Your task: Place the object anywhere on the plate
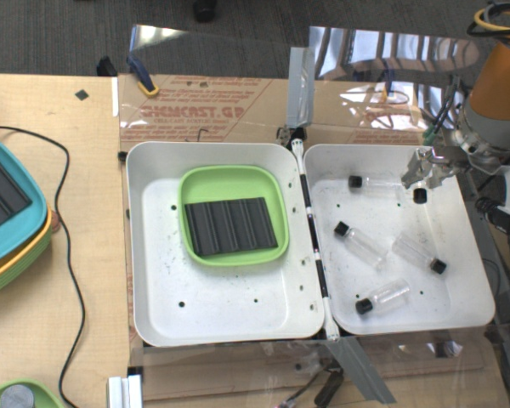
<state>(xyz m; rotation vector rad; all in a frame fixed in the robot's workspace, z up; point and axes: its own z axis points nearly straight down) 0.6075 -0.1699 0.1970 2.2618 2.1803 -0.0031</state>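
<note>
Two white bins point(144, 253) point(467, 304); one green plate point(234, 181) bearing one dark ribbed mat point(234, 225); five clear black-capped vials point(367, 181) point(361, 243) point(381, 298) point(419, 253) point(419, 192) in the right bin.

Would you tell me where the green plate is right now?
The green plate sits in the left bin, toward its back, with a dark ribbed pad on it.

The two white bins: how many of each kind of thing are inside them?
clear vials: 5
green plate: 1
dark ribbed mat: 1
Total: 7
</note>
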